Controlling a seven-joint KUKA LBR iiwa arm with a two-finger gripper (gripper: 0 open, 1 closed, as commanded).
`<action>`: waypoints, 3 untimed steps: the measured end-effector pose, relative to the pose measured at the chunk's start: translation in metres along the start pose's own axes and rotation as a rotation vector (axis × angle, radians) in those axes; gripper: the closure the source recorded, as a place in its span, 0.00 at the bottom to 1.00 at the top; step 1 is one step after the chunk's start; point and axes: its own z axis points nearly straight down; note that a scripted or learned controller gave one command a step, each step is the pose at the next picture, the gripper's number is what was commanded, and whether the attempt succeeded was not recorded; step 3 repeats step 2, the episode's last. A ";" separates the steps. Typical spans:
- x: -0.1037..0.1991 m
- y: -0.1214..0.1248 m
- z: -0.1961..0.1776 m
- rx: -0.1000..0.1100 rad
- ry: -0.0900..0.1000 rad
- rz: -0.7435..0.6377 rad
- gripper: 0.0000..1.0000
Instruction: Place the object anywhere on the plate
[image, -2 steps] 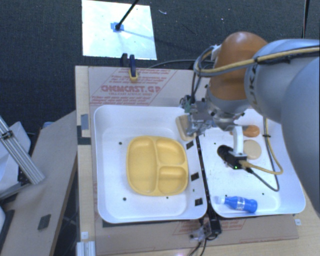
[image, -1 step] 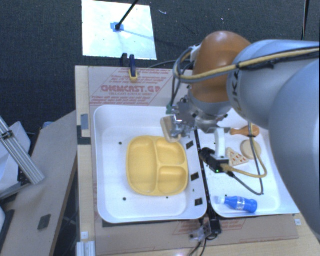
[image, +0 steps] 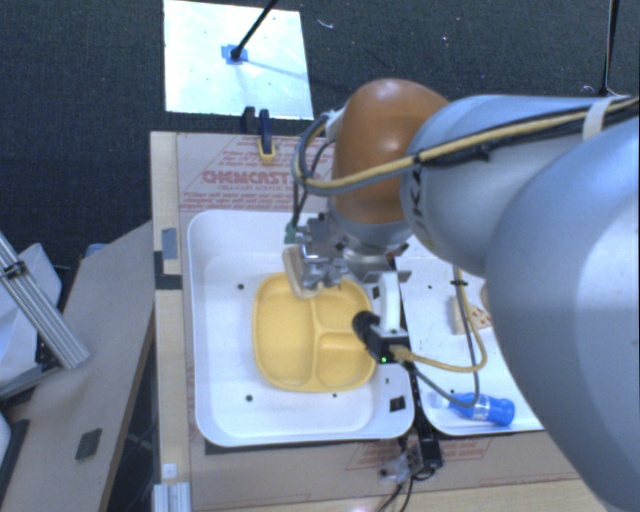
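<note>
A yellow divided plate (image: 300, 340) lies in the left white bin (image: 225, 400). My gripper (image: 312, 268) hangs over the plate's far rim, under the orange band of the wrist. A small pale tan piece (image: 294, 266) shows at the gripper's left side, just above the plate's edge; I cannot tell whether it is an object or part of the gripper. The wrist hides the space right beneath the gripper.
The right bin (image: 440, 300) holds a blue cylindrical object (image: 486, 408) near its front and a tan flat piece (image: 468, 316) in its middle. The grey arm covers most of the right side. A yellow cable (image: 440, 365) loops over the divide between the bins.
</note>
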 end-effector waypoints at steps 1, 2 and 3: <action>0.062 -0.004 -0.007 -0.003 0.001 -0.001 1.00; 0.058 -0.004 -0.006 -0.002 -0.001 0.006 0.00; 0.058 -0.004 -0.006 -0.002 -0.001 0.006 0.00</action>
